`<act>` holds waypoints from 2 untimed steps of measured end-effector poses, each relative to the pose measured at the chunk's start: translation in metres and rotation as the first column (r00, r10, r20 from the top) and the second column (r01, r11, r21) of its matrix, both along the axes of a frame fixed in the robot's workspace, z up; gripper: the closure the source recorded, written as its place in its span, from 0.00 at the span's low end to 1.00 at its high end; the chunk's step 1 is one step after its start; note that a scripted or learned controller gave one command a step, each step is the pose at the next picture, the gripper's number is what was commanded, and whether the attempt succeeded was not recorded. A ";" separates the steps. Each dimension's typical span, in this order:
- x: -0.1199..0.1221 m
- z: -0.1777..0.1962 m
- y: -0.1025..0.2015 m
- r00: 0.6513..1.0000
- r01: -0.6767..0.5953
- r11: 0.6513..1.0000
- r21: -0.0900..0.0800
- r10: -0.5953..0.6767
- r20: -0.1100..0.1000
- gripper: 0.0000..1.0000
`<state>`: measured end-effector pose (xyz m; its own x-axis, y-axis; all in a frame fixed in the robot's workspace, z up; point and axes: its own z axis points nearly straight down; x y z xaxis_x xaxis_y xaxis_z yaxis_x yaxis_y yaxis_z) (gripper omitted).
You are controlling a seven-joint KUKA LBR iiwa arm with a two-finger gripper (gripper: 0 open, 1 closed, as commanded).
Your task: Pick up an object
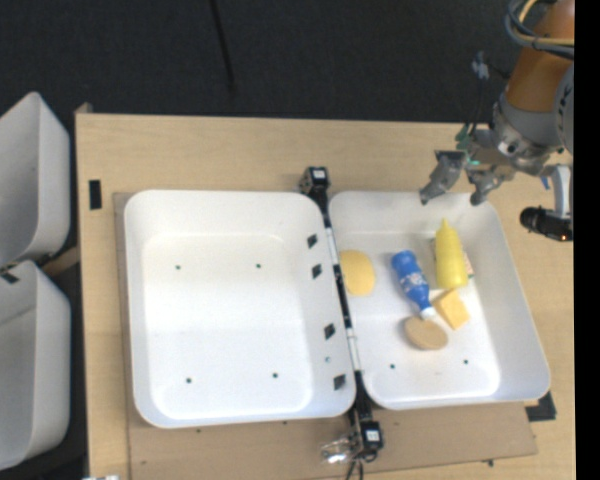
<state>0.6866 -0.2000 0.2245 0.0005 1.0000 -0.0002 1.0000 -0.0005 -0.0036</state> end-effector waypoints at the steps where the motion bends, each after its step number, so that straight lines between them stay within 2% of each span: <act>1: -0.068 -0.106 0.041 1.000 0.000 1.000 0.004 0.000 -0.012 0.00; 2: -0.103 -0.120 0.094 1.000 -0.003 1.000 -0.008 0.003 0.018 0.00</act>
